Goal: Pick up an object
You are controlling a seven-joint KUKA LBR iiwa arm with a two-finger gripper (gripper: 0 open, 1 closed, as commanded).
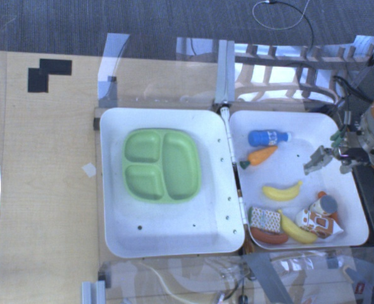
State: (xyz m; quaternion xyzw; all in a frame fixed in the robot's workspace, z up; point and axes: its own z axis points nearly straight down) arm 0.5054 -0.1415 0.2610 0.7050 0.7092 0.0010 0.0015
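The gripper [324, 159] is seen at the right of the frame above the right bin [313, 122]; its jaw state cannot be told.

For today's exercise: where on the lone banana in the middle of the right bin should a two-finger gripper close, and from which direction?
Grip the lone banana at its thick middle, coming straight down from above. It lies flat, curved, with bare bin floor on both long sides, so closing across its narrow width is probably safest. The gripper sits just up and right of it.
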